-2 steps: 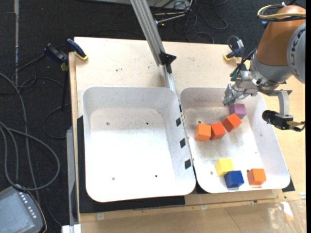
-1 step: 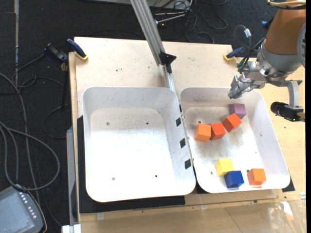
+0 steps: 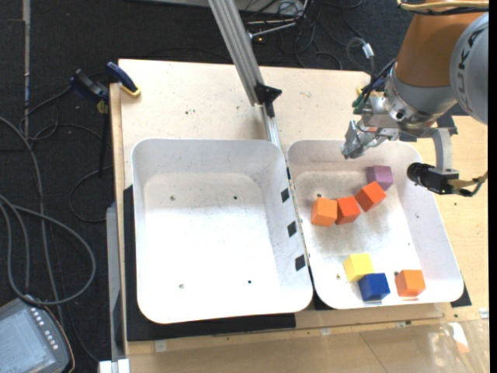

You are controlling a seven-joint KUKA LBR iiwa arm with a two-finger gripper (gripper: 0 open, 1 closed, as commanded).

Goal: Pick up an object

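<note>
Several small blocks lie in the right bin (image 3: 435, 231). A purple block (image 3: 380, 176) sits near the bin's back, with a red-orange block (image 3: 372, 196), another red-orange block (image 3: 347, 208) and an orange block (image 3: 324, 211) in a row to its left. Near the front lie a yellow block (image 3: 357, 266), a blue block (image 3: 373, 286) and an orange block (image 3: 410, 282). My gripper (image 3: 354, 146) hangs over the back edge of the right bin, up and to the left of the purple block, with nothing visible between its fingers.
The left bin (image 3: 147, 208) stands beside the right one, with a ridge between them. A slanted metal rod (image 3: 237, 37) reaches down to the bins' back junction. A blue and yellow clamp (image 3: 109, 84) grips the bench's far left corner.
</note>
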